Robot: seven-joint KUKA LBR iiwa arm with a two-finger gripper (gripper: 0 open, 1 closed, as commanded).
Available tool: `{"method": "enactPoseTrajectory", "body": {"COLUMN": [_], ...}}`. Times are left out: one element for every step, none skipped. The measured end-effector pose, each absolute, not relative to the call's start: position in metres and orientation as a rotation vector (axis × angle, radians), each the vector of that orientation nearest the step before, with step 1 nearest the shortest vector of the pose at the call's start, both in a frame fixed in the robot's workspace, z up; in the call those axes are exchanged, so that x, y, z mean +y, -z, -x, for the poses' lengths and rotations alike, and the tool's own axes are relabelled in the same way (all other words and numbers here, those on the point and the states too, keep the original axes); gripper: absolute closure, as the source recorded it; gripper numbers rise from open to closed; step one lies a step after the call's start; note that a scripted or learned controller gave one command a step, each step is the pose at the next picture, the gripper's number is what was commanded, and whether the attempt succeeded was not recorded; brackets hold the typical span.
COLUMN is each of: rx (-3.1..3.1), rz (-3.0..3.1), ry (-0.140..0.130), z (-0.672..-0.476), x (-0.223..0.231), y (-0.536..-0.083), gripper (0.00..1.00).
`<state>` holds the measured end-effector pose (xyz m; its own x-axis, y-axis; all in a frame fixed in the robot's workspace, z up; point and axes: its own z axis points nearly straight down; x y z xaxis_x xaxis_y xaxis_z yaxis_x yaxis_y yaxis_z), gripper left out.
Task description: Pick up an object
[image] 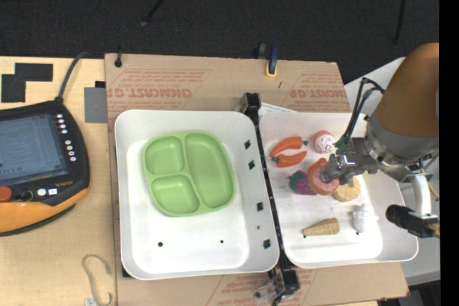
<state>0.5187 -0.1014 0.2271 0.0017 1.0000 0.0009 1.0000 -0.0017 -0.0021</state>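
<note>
Two white bins are seen on the worktop: the left bin (136,240) carries one green divided plate (190,173), and the right bin (373,247) carries about seven small toy foods, among them an orange-red pepper (287,147), a pale cone (320,228) and a pink ball (324,141). The end effector (337,167) is lowered over a cluster of purple, red and tan pieces (319,181), which are partly hidden beneath it and hard to separate. Whether it is spread or closed cannot be told.

The arm (410,100) is a thick, rounded column with a broad orange band that reads brownish in the dim light, and a grey metal collar beneath it. Thin black cables (356,111) loop from its side to the wrist. The gripper (337,167) is a small, dark, boxy assembly of black and grey metal parts. A white bracket with a black cylindrical piece (410,218) sticks out below the collar.
</note>
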Motion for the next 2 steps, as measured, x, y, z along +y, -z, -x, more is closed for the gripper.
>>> {"method": "enactPoseTrajectory", "body": {"rx": [-2.221,-2.220], "rz": [2.214,2.216], "ry": [-0.002,-0.004], "z": [-0.504,-0.489], "x": [-0.048,0.001], "y": [-0.234,-0.226], "gripper": [1.00,1.00]}}
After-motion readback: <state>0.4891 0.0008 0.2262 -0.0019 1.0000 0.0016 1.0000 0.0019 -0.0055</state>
